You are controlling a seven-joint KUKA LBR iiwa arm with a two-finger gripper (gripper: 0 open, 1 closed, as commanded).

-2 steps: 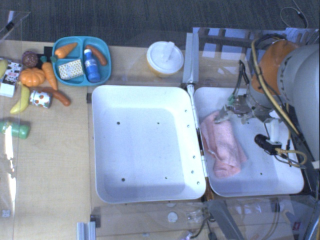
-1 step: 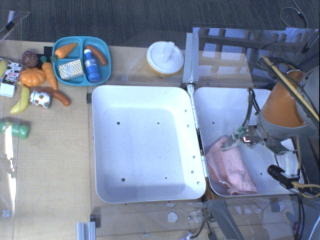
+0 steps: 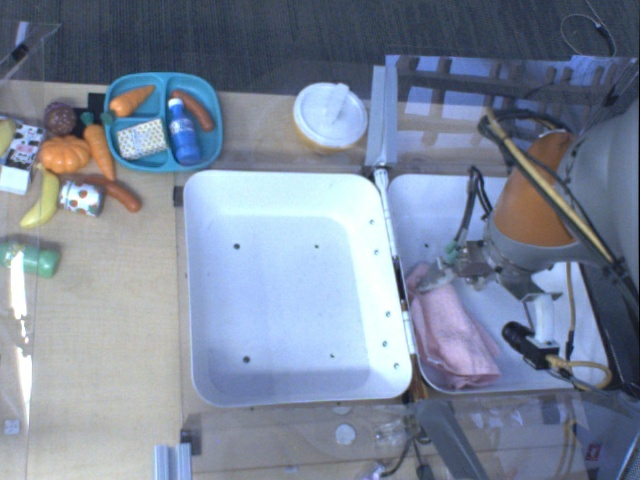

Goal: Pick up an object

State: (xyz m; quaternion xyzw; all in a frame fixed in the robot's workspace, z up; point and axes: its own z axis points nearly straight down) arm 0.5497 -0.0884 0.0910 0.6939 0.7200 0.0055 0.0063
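bench (image 3: 120, 368) bears two bins (image 3: 290, 288), toys (image 3: 75, 173).

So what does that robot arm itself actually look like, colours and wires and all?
The arm is bulky, rounded and grey, with a bright orange band above the wrist. Black and yellow cables run along it, looping past the wrist. The gripper is a small cluster of dark and metallic parts.

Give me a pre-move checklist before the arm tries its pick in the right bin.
1. Target present: pink cloth lies in the right bin: ok.
2. Gripper above the cloth's upper end: ok.
3. Jaws open or shut: cannot tell, the wrist hides them.
4. Cloth gripped: cannot tell.
5. Cloth clear of the bin wall: not ok, it lies against the left wall.
6. Cables near the cloth: cannot tell if they will snag.
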